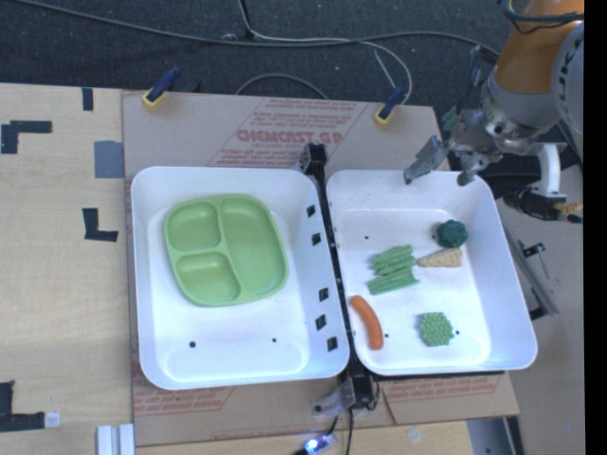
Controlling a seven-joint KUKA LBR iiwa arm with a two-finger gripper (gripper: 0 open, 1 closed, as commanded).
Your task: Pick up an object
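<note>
Your hand [442,165] hangs over the far rim of the right bin [506,282], fingers spread w/ nothing between them. Pickable stuff sits nearer in that bin: dark green ball [451,232] touching a corn piece [441,258], green beans [393,268], orange sausage [367,321], green bumpy piece [434,328]. Risk imo: drop straight down and you hit the rim or bare floor; go for ball/corn and one nudges the other, fingers close on air.
</note>
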